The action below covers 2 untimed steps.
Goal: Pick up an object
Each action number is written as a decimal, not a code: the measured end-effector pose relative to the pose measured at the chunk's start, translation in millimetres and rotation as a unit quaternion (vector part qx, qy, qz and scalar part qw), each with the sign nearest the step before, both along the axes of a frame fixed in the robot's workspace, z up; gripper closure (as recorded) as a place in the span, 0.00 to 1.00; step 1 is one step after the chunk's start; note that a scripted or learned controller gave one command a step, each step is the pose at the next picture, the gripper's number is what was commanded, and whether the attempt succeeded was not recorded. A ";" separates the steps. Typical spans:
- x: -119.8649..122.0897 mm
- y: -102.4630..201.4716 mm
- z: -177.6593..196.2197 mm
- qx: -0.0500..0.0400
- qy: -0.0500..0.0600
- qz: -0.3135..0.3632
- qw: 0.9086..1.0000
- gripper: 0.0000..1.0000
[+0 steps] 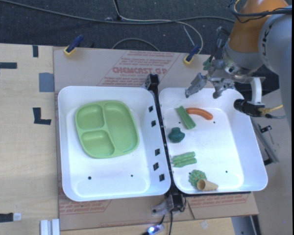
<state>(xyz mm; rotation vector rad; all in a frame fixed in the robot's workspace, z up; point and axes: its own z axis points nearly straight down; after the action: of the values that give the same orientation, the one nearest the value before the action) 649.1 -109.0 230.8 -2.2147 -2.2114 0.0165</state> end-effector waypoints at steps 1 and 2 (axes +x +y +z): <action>2.4 0.3 9.3 -0.001 -0.007 0.001 1.000 0.00; 10.0 2.7 -38.9 -0.001 -0.005 0.002 1.000 0.00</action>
<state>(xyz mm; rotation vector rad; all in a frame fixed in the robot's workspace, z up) 659.1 -106.3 191.9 -2.2163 -2.2217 0.0069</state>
